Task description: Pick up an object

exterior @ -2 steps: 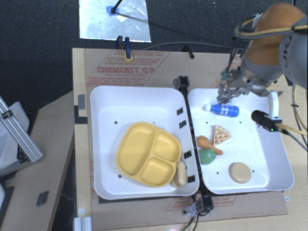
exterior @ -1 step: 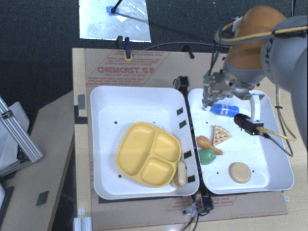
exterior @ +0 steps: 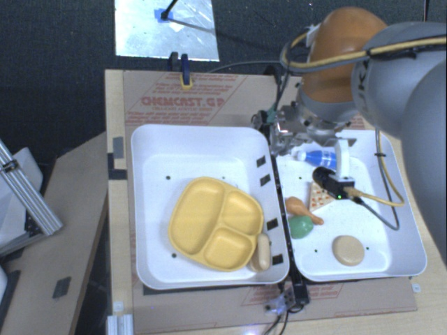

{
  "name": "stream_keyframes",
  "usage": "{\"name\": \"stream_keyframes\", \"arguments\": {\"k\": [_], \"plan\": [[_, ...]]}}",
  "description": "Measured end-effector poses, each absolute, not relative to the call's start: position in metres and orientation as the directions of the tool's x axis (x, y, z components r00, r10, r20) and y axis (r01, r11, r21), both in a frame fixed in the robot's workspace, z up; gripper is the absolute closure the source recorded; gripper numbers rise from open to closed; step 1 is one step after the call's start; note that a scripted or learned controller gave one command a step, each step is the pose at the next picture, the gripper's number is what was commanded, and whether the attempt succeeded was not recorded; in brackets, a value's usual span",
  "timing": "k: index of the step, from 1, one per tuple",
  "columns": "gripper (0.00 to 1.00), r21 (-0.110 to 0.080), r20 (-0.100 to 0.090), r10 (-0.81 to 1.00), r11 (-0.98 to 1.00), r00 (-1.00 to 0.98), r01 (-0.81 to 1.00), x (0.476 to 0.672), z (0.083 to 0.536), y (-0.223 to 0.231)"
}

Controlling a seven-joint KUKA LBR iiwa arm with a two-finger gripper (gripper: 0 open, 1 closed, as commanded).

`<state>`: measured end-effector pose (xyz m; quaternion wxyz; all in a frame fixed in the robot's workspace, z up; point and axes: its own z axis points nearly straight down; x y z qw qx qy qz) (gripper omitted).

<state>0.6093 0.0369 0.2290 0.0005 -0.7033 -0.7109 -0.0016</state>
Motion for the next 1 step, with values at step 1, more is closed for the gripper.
{"name": "stream_keyframes", "arguments": {"k": [1], "plan": [[1.00,0.000,0.003,1.000,0.010,-0.010,1.000,0.6078,0.2176,0.0917]]}}
